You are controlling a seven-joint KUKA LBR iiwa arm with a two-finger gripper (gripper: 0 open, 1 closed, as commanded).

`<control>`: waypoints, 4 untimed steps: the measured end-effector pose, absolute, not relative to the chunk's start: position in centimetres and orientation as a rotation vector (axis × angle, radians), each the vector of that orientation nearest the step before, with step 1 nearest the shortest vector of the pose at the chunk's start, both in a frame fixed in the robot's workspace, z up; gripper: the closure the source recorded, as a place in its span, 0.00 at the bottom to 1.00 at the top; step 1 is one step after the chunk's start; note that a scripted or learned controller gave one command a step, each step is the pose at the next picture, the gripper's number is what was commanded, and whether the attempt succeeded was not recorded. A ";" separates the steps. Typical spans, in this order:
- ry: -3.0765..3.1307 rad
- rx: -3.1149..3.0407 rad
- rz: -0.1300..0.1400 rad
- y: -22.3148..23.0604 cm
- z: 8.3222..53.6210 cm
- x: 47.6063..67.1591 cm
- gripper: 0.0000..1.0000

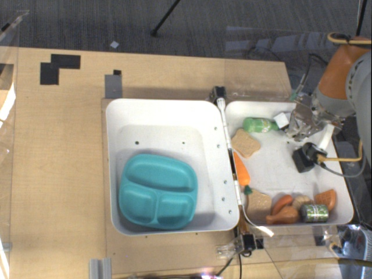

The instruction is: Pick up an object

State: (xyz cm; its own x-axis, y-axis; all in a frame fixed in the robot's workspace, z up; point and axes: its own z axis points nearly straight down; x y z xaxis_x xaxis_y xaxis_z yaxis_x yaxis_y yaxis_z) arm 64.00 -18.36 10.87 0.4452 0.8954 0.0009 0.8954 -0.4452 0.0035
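— What does the robot arm (349, 77) look like?

— It is a thick, rounded arm. One broad section is orange, and a pale grey section sits beside it. Below the orange part is a cluster of silver-grey metal parts.

— Is anything attached to it?

— Yes. A white block sits among the metal parts, and a small black piece lies just below them. Thin cables run alongside: one dark, one pale and looping near the black piece.
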 end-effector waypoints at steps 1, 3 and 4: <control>1.654 2.669 0.002 -18.4 10.8 64.0 0.00; 1.679 2.653 0.015 -19.1 10.0 61.7 1.00; 1.678 2.655 0.015 -19.2 9.9 61.6 0.00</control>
